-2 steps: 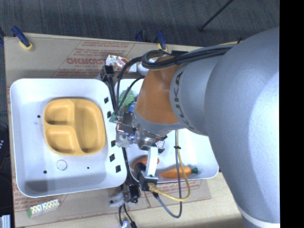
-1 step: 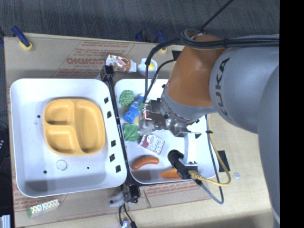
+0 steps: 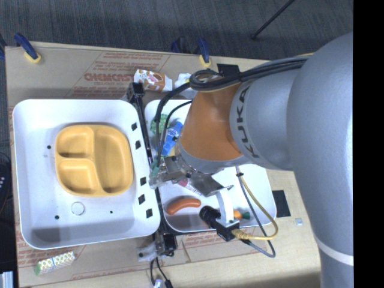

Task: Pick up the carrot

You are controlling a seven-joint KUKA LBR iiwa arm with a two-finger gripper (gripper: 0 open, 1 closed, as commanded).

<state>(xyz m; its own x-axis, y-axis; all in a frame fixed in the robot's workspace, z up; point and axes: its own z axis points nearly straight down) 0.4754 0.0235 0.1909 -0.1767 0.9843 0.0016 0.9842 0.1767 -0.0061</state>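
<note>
The carrot [image 3: 239, 214], orange with a green end, lies near the 5 o'clock corner of the right bin [image 3: 259, 182], at 3 o'clock from a reddish sausage [image 3: 183, 205]. The gripper [image 3: 163, 174] hangs by that bin's 9 o'clock wall, apart from the carrot; whether it is released or clenched cannot be told. The left bin [image 3: 30, 179] holds 1 yellow divided plate [image 3: 94, 159].

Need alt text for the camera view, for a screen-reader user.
A grey-and-orange KUKA arm reaches in from the right, covering most of the right bin, where an orange sausage-shaped item lies. The left bin holds a yellow divided plate.
</note>
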